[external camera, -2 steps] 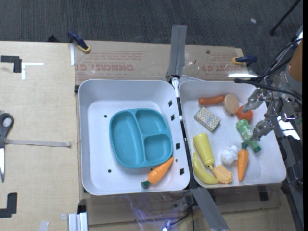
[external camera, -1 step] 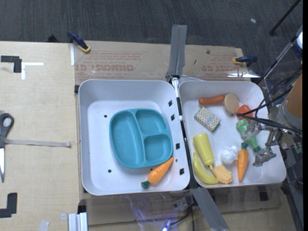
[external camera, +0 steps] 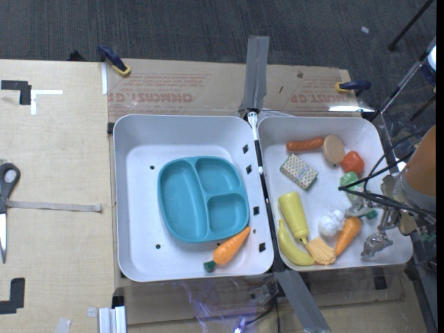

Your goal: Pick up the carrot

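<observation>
An orange carrot (external camera: 232, 247) with a green top lies in the left bin (external camera: 132, 207), at the front edge of the teal plate (external camera: 203, 198). A second carrot (external camera: 347, 235) lies in the right bin (external camera: 371, 134) near its front right corner, leafy end pointing right. My gripper (external camera: 378, 241) hangs low over the right bin's front right corner, just right of that second carrot. Cables and metal parts clutter its tip. The arm's orange band (external camera: 424, 166) sits above it at the right edge.
The right bin also holds a sausage (external camera: 305, 144), a tan egg (external camera: 334, 149), a tomato (external camera: 352, 162), a speckled block (external camera: 298, 171), a yellow bottle (external camera: 294, 214), a banana (external camera: 293, 250), a white garlic (external camera: 331, 222) and a green piece (external camera: 349, 182). Scissors (external camera: 5, 193) lie on the bench at far left.
</observation>
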Motion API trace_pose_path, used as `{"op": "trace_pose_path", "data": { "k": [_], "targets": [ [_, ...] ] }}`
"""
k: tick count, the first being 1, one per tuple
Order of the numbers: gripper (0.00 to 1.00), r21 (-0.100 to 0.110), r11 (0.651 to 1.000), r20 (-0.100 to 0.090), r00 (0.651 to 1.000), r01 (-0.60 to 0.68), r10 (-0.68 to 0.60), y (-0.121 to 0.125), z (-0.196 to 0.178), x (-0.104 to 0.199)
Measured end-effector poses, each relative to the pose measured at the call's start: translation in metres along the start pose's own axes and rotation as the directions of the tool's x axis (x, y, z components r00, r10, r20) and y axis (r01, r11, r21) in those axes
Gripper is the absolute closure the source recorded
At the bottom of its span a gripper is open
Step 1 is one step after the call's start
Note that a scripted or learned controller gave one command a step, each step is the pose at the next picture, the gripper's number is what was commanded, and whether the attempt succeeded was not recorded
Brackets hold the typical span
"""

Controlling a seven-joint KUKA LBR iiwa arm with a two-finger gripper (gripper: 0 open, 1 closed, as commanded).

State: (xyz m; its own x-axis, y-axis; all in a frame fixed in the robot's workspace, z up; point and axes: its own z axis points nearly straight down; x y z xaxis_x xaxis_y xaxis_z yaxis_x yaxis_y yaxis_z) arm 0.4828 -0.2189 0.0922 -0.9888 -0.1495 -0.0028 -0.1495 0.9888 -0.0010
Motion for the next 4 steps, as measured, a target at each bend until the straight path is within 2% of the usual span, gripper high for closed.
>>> {"op": "trace_pose_path", "data": {
  "k": [1, 2, 3, 4],
  "targets": [
    [0.00, 0.000, 0.999, 0.001, 0.999, 0.036, -0.036, 0.019, 0.000, -0.004],
    [0.00, 0.000, 0.998, 0.002, 0.998, -0.060, 0.060, -0.003, -0.001, -0.003],
    [0.00, 0.000, 0.989, 0.001, 0.989, -0.148, 0.148, 0.018, 0.000, -0.004],
    [0.00, 0.000, 0.970, 0.002, 0.970, -0.241, 0.241, 0.016, 0.000, 0.000]
  ]
}}
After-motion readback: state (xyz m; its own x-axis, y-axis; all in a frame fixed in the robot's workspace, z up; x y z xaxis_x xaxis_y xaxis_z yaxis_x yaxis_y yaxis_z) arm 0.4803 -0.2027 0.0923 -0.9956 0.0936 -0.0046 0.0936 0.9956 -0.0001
